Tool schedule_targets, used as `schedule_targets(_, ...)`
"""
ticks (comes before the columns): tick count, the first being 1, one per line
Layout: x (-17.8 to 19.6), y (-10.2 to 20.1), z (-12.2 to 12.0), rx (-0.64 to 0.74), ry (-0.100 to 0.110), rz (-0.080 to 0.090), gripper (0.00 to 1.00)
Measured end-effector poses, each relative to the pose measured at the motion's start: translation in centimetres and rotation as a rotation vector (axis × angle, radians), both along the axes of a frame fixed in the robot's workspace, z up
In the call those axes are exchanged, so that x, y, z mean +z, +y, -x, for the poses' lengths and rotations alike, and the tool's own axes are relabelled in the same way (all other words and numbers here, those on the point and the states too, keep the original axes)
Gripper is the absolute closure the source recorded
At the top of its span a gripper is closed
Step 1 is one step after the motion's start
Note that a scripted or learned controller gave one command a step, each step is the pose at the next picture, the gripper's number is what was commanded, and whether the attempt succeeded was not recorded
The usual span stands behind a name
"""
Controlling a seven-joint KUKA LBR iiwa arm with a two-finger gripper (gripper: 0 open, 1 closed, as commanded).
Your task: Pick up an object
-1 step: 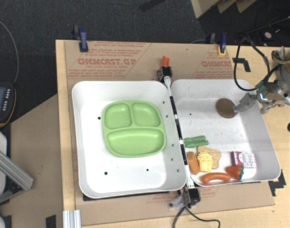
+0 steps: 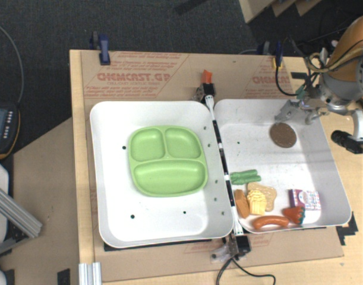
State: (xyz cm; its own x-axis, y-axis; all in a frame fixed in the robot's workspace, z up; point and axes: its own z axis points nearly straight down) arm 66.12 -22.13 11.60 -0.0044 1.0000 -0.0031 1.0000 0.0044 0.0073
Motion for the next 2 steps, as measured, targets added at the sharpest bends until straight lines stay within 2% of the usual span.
schedule_targets(1,-3.3,1.6,1.5,-0.003,0.011,-0.004,0.0)
schedule_targets(2,-1.6,1.4,1.1,-0.002,-0.003,0.003,1.0)
